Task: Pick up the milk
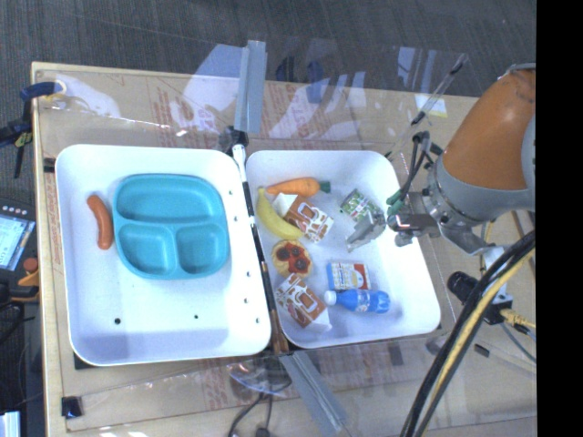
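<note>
The milk (361,300), a small white-and-blue bottle, lies on its side near the front of the right bin (414,271). My gripper (364,235) hangs over the middle right of that bin, its grey fingers spread open with nothing between them. It is beyond the milk, close to a green-and-white carton (361,206). The grey arm with its orange band (492,139) comes in from the right.
Around the milk lie a red-and-white pack (347,275), two brown-and-white cartons (310,221) (301,301), a tart (292,258), a banana (270,218) and a carrot (293,188). The left bin (82,317) bears a blue divided tray (171,224) and a sausage (101,220).
</note>
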You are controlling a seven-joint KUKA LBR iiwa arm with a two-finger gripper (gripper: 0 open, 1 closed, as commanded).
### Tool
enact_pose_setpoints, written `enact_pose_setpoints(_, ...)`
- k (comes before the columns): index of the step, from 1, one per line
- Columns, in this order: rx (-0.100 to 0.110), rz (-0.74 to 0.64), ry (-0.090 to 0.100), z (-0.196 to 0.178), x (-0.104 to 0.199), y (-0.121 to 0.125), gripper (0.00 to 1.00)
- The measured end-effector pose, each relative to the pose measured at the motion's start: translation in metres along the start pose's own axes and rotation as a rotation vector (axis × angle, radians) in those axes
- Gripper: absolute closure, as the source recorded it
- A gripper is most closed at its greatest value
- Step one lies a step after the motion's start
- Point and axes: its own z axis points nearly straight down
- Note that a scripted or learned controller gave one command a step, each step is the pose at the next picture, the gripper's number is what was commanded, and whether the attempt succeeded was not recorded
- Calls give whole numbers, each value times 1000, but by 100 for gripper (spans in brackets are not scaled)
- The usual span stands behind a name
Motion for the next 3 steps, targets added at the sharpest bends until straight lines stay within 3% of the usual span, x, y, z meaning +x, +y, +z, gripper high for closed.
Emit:
enact_pose_setpoints(1,-1,48,-1,174,-19,100,0)
enact_pose_setpoints(2,14,25,3,176,-14,162,0)
enact_pose_setpoints(3,23,19,2,168,-14,160,100)
